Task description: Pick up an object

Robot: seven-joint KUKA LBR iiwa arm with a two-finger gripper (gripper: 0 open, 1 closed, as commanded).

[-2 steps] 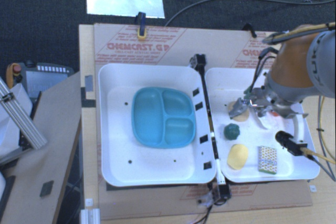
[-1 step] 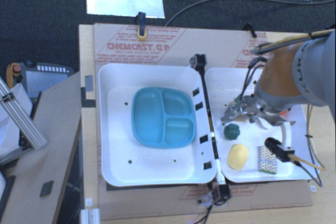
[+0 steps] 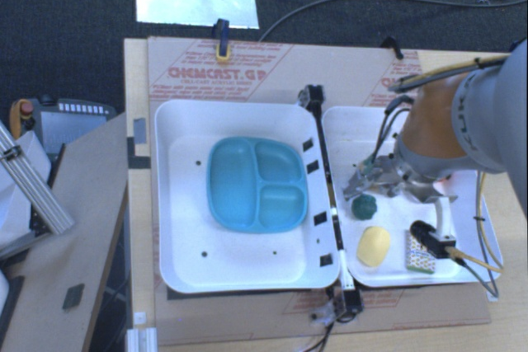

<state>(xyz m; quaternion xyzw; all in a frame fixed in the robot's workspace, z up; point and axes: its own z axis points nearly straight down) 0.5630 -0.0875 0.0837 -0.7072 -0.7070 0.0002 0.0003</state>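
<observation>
Pincer (image 3: 364, 187) state unclear | just above round dark-green ball (image 3: 364, 207) | right bin (image 3: 346, 128)

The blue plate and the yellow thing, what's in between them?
In the camera view, between the blue plate and the yellow thing run the two bins' touching walls, with black clips.

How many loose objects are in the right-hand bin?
3 visible: a dark green ball just below the gripper, a yellow object nearer the front, and a patterned block right of it. The arm may hide more.
</observation>
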